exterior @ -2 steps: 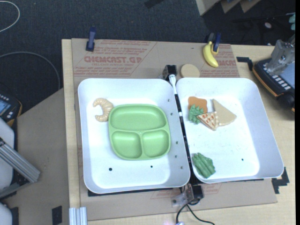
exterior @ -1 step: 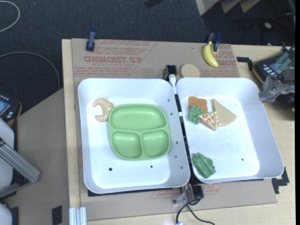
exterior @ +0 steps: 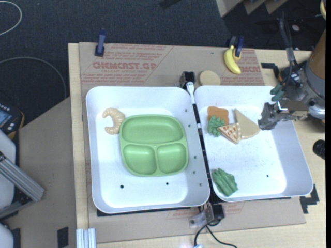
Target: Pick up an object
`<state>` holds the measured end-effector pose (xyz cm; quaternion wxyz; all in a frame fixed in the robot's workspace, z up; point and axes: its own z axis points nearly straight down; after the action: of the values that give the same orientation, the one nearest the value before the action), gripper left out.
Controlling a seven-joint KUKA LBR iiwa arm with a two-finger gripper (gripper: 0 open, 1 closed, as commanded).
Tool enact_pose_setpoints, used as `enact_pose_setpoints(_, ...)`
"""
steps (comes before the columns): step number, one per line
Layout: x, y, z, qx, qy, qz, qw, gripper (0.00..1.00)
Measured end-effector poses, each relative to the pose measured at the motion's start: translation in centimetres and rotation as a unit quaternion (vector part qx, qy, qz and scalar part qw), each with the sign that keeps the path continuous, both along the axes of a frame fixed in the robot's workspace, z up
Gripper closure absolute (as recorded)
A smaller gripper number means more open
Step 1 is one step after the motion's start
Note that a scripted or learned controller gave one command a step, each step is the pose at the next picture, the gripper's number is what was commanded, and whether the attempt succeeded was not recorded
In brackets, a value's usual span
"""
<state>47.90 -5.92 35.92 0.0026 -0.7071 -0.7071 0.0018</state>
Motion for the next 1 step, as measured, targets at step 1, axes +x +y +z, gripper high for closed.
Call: enact_pose_setpoints(1, 0.07, -3.0, 2.71, -0.0014, -0.005, -0.001, 1.0, 1.0)
